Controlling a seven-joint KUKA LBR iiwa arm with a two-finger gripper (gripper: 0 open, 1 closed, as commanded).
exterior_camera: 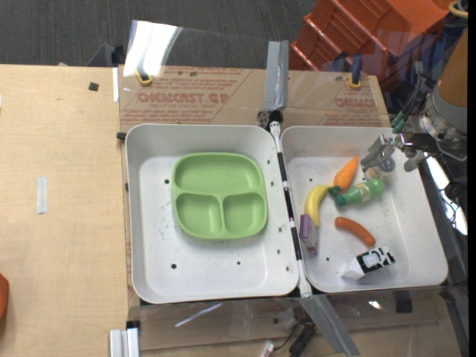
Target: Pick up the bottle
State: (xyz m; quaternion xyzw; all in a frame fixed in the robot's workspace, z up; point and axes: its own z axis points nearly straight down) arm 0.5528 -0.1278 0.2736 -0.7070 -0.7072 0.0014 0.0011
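A small green bottle [361, 193] lies on its side in the right bin [424, 274], its dark green cap pointing left toward a banana. My gripper [381, 158] hangs over the bin's upper right part, just above and to the right of the bottle. Nothing shows between its fingers. An orange carrot [346, 173] lies against the bottle's upper left side.
A yellow banana [315, 201], a purple packet [307, 233], an orange-red sausage [355, 230] and a black-and-white carton [373, 261] also lie in the right bin. The left bin [149, 266] holds a green divided plate [220, 195]. The arm comes in from the right edge.
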